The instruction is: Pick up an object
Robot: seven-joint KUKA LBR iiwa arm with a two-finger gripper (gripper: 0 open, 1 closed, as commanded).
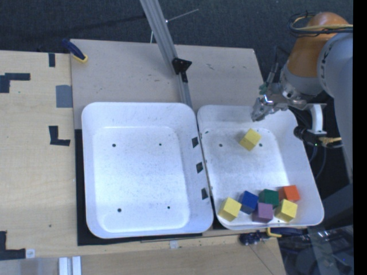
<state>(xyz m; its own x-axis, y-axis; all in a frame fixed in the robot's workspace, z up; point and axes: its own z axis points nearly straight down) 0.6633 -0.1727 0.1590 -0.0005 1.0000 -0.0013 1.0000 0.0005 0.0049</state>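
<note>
Down at the near edge of the right bin, six small blocks are sitting bunched together, touching. I am looking instead at the lone yellow block farther back, tipped on a corner. It is looking light, hard and smooth, so I am guessing flat opposite sides are best to squeeze. Just above it, the gripper is hovering, holding nothing; its tips are too blurry to read.

I am watching my arm reaching in from the right, its grey body bending downward with the orange band sitting at the top. My gripper is pointing down and to the left, hanging low.
</note>
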